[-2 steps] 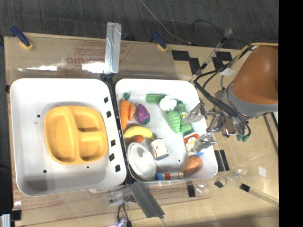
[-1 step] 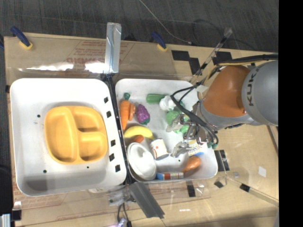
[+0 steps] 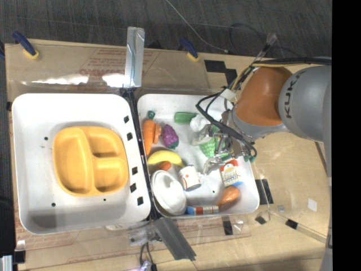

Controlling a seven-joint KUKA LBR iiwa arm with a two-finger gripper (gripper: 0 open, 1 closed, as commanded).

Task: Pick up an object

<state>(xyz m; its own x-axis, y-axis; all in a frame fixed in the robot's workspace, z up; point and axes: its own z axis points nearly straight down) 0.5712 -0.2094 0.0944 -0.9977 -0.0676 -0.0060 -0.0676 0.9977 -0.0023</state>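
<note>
Cardboard covers the bench under two white bins. Over on the left bin (image 3: 22,151) sits a yellow divided tray (image 3: 90,158). Down in the right bin (image 3: 169,101), crowded with toy food, the gripper (image 3: 217,154) hangs over a green object (image 3: 207,147) beside a banana (image 3: 163,158) and carrot (image 3: 149,135); whether it grips anything, I cannot tell.
</note>
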